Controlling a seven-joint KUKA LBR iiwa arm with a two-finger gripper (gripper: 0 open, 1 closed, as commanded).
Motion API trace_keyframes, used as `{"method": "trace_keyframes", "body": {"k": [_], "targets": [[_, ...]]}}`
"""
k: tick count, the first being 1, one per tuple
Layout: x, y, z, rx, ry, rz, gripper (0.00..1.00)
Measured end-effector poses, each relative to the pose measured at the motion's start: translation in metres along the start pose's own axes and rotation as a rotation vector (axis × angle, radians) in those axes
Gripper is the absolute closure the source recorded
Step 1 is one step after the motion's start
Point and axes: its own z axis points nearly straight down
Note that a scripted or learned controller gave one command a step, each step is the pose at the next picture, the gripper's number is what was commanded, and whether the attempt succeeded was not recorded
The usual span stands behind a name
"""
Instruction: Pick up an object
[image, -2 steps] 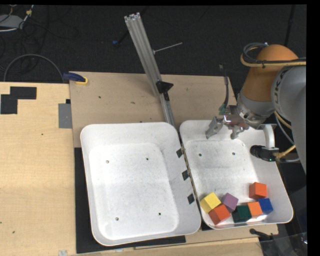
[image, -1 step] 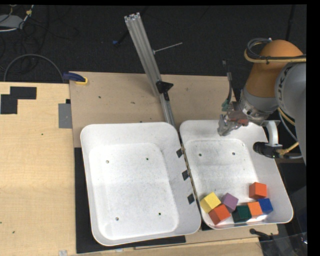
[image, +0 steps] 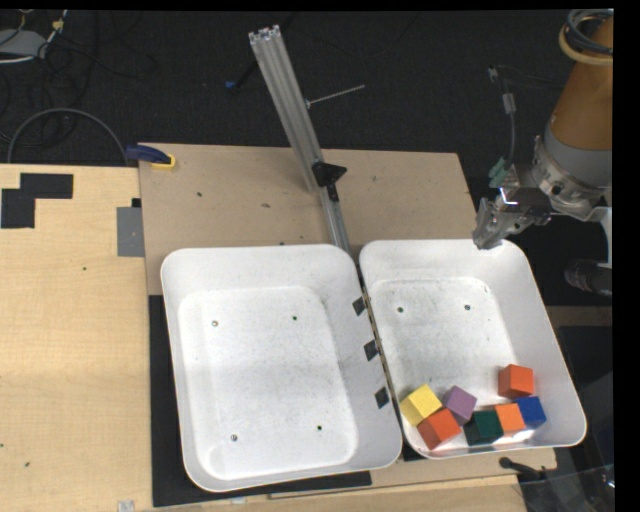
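The gripper (image: 488, 232) hangs over the right bin's (image: 540, 290) far corner, its grip too blurry to tell, far from the blocks (image: 475, 408).

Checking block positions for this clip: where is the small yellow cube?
The small yellow cube lies in the right white bin, near its front-left corner, touching the purple cube and the red-orange cube.

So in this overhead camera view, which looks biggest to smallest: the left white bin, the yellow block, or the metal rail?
1. Left white bin, by far the largest.
2. Metal rail, long but thin.
3. Yellow block, smallest.
The rail lies farther from the camera, so it may look shorter than it is.
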Motion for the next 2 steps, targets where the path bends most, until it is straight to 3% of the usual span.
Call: {"method": "trace_keyframes", "body": {"k": [1,2], "targets": [[0.073,0.025,-0.062,0.000,0.002,-0.006,1.00],[0.144,0.030,-0.109,0.003,0.003,-0.005,1.00]]}}
